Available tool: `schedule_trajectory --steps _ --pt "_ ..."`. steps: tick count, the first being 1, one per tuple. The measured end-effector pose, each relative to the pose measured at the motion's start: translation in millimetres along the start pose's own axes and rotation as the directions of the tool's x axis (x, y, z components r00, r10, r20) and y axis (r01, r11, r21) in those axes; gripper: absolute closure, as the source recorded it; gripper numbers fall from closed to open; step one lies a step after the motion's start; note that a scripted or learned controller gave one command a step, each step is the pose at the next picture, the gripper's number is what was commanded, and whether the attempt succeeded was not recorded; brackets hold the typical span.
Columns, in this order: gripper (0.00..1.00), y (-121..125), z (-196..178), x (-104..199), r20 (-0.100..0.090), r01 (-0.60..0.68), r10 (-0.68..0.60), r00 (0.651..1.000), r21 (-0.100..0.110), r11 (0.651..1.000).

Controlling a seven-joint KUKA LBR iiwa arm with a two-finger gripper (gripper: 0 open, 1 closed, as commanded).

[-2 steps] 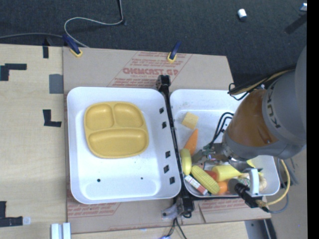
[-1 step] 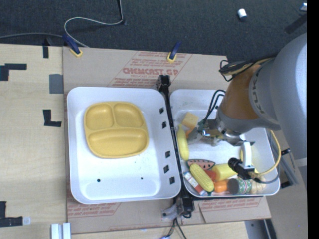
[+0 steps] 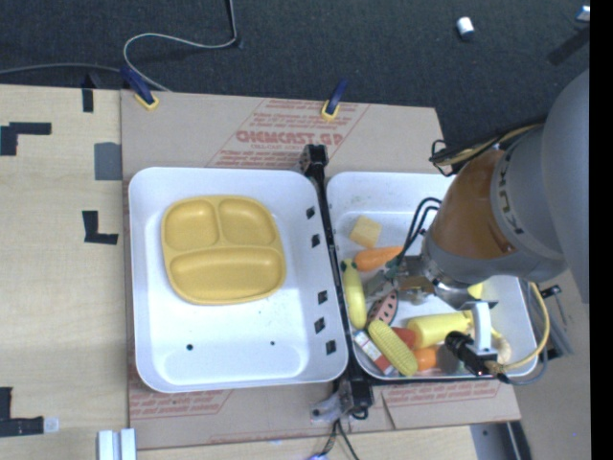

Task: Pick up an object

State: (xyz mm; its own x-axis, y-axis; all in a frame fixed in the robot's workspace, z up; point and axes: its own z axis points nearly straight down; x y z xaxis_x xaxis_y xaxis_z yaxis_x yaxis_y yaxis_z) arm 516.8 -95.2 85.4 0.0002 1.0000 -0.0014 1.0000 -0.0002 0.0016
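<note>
Left white bin (image 3: 153,353): one yellow plastic divided plate (image 3: 224,248), lying flat.

Right white bin (image 3: 383,185): a pale yellow block (image 3: 365,231); an orange carrot-shaped toy (image 3: 375,257); a yellow banana-shaped toy (image 3: 354,296) along the left wall; a yellow toy corn cob (image 3: 393,346) near the front; a yellow cylinder (image 3: 441,328) beside it.

Grey arm with orange band (image 3: 474,214) over the right bin; claw (image 3: 407,278) low among the toys. We cannot tell its state.

Handling note, our judgement: we would settle on one separated toy, such as the carrot, and centre over it before closing, avoiding crowded neighbours.
</note>
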Motion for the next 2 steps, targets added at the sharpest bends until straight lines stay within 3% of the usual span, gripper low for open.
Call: schedule_trajectory --steps 1,2 --pt "0.0 70.6 0.1 -14.4 0.0 0.001 -0.001 1.0 -0.002 1.0" --pt "0.0 -33.0 0.2 -9.6 0.001 -0.002 0.002 1.0 0.001 1.0"
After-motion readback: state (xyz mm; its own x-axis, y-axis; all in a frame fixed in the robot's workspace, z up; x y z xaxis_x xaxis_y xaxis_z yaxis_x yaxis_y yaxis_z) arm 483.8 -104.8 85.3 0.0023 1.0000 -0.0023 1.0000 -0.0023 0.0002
